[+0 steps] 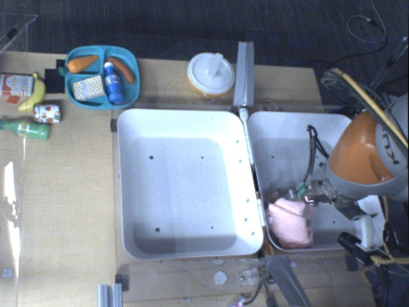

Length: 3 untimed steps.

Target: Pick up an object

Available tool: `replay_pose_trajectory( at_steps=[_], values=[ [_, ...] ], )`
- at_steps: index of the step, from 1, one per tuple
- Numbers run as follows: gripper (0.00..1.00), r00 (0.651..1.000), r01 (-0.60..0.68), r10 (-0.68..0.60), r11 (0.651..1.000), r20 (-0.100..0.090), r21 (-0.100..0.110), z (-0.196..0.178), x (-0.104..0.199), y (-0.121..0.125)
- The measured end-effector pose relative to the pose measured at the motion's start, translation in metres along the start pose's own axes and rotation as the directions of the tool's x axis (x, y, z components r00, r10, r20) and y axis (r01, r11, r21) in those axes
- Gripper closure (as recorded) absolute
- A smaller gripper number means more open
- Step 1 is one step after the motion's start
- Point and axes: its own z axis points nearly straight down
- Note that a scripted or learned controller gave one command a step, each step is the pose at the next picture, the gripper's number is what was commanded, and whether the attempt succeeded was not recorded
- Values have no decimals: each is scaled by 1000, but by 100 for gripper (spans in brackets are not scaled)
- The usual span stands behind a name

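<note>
I see the pink soft object (291,222) lying in the right bin (281,139), down in its near left corner, touching or almost touching the divider wall and the front wall; it looks crumpled, like a cloth or plush lump; the gripper (308,198) sits just at its upper right edge, close enough to touch it, but I cannot tell from here how the tool end is set, since the wrist hides most of it; nothing shows the pink thing lifted, it rests on the bin floor; the arm (358,155), with its orange band, leans in over the right side of that bin, a black cable looping above the wrist; the left bin (128,171) lies alongside, sharing the middle rim; behind the bins I see a white lidded cup (211,74) on the bench; farther left a blue divided tray (131,66) holds toy food; beside it lie a banana (35,93), a small can (47,113) and a green bottle (25,129).
</note>
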Motion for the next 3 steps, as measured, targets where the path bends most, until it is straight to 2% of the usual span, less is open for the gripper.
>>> replay_pose_trajectory(
  at_steps=[1,2,3],
  values=[
    [0,1000,0,0,1000,0,0,0,0,0],
    [0,976,-220,220,976,0,5,-82,14,65],
    [0,993,-117,117,993,0,4,9,-13,53]
  ],
)
